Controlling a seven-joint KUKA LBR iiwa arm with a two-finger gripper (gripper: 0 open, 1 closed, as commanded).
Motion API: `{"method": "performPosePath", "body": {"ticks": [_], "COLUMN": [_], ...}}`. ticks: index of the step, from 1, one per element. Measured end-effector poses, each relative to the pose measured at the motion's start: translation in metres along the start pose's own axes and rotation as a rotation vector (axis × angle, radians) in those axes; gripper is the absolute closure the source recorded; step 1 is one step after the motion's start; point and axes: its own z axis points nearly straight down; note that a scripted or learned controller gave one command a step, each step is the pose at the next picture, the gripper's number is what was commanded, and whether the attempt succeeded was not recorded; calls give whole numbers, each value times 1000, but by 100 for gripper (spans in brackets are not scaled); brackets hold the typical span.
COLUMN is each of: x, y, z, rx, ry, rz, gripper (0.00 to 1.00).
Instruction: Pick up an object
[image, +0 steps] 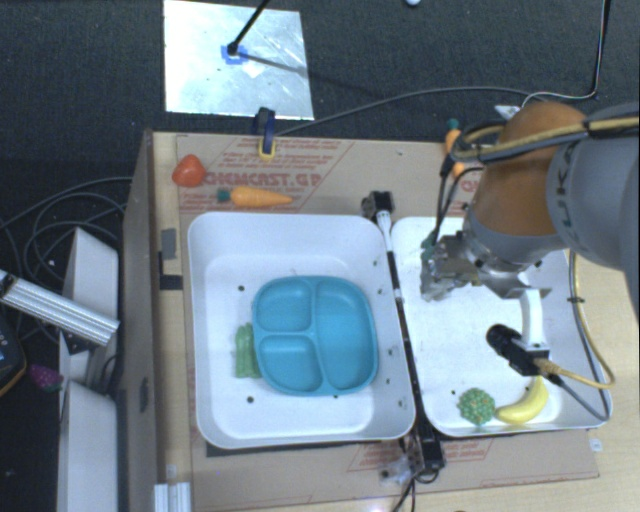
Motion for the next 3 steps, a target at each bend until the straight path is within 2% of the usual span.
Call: {"method": "performPosePath", "body": {"ticks": [3], "x": [1], "y": [3], "z": [-32], "rx": [-6], "ry": [2], "rz": [-15], "gripper": [100]}}
